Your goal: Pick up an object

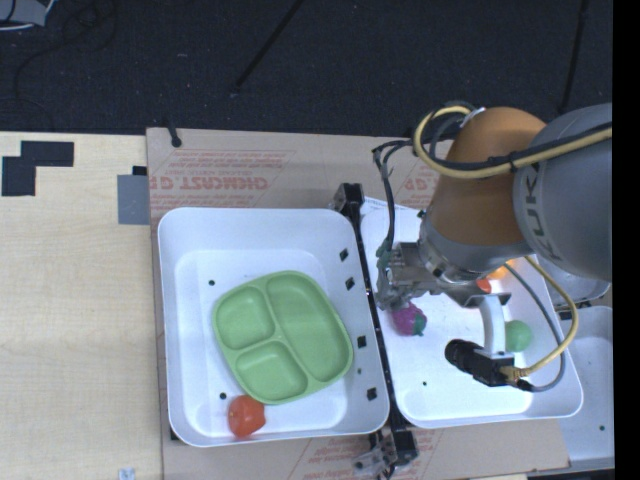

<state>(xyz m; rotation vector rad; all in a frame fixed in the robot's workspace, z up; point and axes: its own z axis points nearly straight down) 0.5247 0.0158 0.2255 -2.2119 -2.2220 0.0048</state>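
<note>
Bench (80, 318) carried two white bins: left bin (185, 238) held green divided plate (283, 336) and red object (246, 415); right bin (440, 398) held purple object (407, 319) (tool (398, 286) just beside it, grip state unreadable) and green ball (518, 335).

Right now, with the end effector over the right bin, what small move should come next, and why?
Probably a short shift toward the purple object, then a descent onto it. The end effector sits just beside it, near the left wall of the right bin, and the object appears to rest on the bin floor. The green ball is farther off, partly behind the arm.
</note>
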